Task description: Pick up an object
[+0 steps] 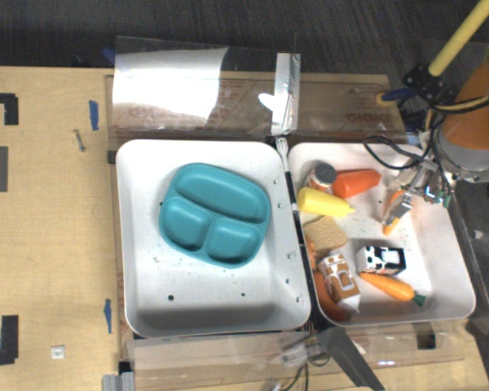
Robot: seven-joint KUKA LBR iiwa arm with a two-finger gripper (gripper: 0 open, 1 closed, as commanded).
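The right white bin point(460, 287) holds several toy foods. A yellow piece point(324, 204) lies beside an orange piece point(356, 183), with a small dark-capped item point(322, 173) behind them. Nearer the front are a tan cracker point(326, 233), a brown and white carton point(341, 281), a black and white block point(381, 259) and a carrot point(389, 286). My gripper point(395, 210) hangs low over the bin's back right part, just right of the orange piece and above the black and white block. Nothing shows in its grasp.
The left white bin point(138, 218) holds a teal divided plate point(214, 213). The grey arm with its orange band point(473, 125) and loose cables comes in over the right bin's far right corner. A clear plastic sheet point(196, 92) stands behind the bins.
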